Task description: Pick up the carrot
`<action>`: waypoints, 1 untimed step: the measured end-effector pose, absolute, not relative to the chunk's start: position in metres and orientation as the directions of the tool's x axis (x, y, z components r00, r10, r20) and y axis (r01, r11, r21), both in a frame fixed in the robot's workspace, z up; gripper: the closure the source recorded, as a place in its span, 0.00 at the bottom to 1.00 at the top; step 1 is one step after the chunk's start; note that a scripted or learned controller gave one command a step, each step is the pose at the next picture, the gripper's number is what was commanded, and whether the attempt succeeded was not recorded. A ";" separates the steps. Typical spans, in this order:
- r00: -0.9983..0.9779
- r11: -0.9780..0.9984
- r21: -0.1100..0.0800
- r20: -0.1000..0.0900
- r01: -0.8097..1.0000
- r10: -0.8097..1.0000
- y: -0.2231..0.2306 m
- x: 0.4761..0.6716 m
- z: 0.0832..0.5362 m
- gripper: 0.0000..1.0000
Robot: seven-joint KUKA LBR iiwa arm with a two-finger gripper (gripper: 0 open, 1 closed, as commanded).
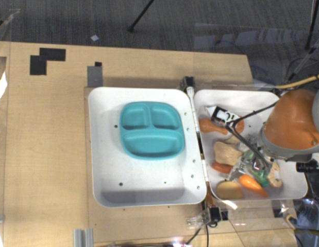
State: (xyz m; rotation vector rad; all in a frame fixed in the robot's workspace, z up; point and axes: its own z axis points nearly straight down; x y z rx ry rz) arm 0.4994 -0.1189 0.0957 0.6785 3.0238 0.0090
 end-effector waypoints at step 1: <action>-0.901 0.903 0.019 -0.058 0.429 0.429 -0.119 0.505 0.110 1.00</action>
